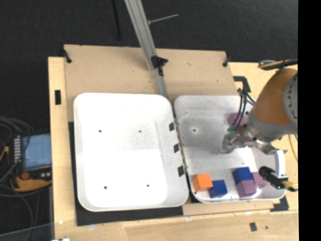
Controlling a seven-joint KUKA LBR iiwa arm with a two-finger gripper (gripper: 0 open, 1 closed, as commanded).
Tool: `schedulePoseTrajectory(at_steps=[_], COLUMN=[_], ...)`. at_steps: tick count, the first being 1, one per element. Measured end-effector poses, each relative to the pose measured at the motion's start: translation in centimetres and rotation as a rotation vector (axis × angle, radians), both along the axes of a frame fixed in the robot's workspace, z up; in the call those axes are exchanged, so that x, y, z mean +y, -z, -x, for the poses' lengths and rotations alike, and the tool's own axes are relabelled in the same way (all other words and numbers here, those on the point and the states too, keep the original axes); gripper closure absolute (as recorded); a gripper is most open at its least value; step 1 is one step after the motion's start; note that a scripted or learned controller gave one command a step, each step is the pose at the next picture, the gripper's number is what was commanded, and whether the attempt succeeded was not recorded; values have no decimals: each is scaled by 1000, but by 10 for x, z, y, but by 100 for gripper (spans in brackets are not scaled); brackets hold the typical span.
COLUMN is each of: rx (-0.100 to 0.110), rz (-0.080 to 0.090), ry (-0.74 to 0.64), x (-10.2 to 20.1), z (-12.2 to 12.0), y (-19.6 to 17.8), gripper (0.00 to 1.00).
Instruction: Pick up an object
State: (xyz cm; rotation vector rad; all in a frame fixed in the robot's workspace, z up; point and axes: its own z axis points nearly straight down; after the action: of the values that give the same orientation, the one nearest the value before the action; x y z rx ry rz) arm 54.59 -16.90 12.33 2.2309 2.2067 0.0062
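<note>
place: pretty clearly a robotics lab or test cell, not anyone's home
bench: plain wooden bench [57, 134] on a dark carpeted floor, with two shallow white bins [125, 149] sitting side by side on it
arm: big industrial robot arm [273, 109] reaching over the bench from its right side
mast: metal pole [143, 31] rising from the back of the bench
left of the bench: loose cables [15, 200] and a handheld controller [32, 157] lying on the floor

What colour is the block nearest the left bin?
Orange block, in the camera view.
</note>
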Motion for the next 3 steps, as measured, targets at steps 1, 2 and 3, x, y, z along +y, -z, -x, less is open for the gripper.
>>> schedulePoseTrajectory(at_steps=[1,2,3], rx=[-3,-3,4], rz=[3,3,-1], ry=[-12,-14,-18], x=[-3,-5,53], z=[-3,-5,-8], y=[-65,-119,-119], gripper=[100,100,100])
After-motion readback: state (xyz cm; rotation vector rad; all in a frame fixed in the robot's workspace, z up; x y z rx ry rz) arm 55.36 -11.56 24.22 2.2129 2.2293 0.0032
